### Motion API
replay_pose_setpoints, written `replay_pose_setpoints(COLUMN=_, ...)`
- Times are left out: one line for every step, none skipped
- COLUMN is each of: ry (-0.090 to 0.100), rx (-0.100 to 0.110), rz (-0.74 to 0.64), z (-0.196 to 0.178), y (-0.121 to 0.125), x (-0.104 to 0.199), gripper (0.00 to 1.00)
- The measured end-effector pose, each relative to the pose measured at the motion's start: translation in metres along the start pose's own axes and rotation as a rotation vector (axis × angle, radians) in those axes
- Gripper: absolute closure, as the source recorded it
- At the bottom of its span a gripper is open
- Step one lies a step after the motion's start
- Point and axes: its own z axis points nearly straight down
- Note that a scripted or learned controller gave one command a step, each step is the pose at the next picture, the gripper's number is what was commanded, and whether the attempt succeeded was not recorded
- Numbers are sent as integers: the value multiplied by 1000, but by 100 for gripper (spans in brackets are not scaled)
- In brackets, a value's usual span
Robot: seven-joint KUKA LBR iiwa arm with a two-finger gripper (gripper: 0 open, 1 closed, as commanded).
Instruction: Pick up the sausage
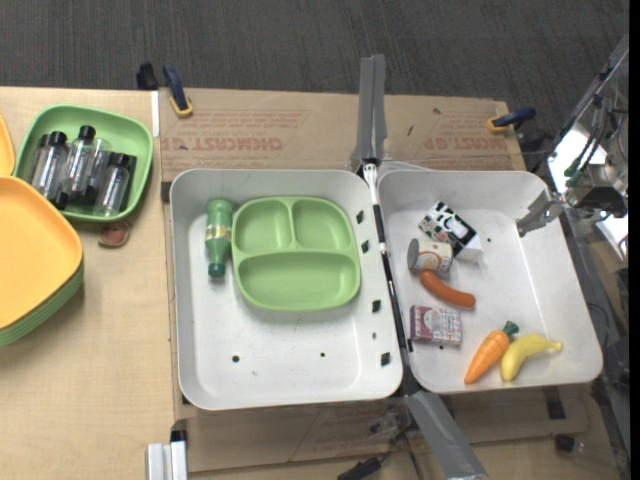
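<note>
Your sausage [447,289] lies in the right bin [560,368], long axis slanting down to the right; the gripper [545,211] sits up-right of it at the rim; its opening I cannot tell.

Wooden bench [110,368] under brown cardboard [300,128], bearing two white bins [290,368] side by side, a green tray of bottles [85,163], stacked orange plates [35,268] at left

sausage [447,290] lies in right bin [560,368].
</note>
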Motion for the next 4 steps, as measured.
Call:
replay_pose_setpoints(ry=1, rx=1, rz=71, z=148, y=-9, x=55, gripper=0)
replay_pose_setpoints(ry=1, rx=0, rz=-121, z=175, y=-7, x=73, gripper=0)
replay_pose_setpoints(ry=0, rx=1, rz=-117, z=167, y=-7, x=72, gripper=100)
replay_pose_setpoints(ry=-2, rx=-1, rz=73, z=65, y=65, x=108, gripper=100)
